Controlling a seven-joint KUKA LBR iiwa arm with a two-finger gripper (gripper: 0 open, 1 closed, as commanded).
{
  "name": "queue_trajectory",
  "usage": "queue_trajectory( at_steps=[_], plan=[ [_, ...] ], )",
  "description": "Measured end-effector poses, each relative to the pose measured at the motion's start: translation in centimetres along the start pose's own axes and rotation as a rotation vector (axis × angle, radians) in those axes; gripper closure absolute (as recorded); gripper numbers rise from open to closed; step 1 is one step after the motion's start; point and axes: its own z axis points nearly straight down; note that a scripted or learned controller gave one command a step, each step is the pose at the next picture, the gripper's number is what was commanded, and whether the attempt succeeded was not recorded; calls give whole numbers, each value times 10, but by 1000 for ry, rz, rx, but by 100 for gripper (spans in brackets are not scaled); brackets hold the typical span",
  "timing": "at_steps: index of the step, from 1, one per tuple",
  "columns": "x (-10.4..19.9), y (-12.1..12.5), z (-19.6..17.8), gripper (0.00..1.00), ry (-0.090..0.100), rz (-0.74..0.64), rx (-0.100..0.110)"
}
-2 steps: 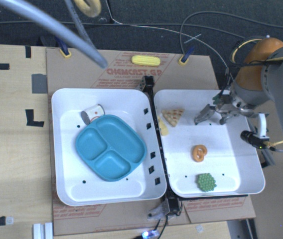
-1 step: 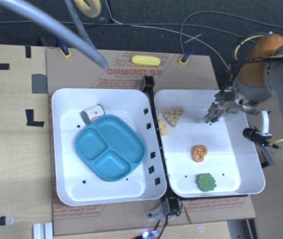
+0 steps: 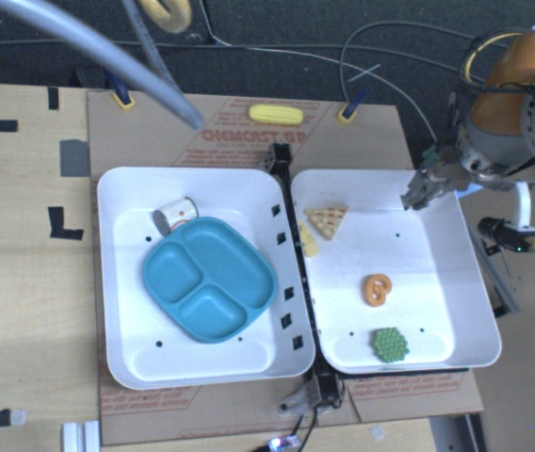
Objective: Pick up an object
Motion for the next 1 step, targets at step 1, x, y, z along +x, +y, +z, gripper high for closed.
queue_trajectory(
  at_steps=[1],
  plan=[
    [8, 8, -56, 100, 0, -1, -1]
  ],
)
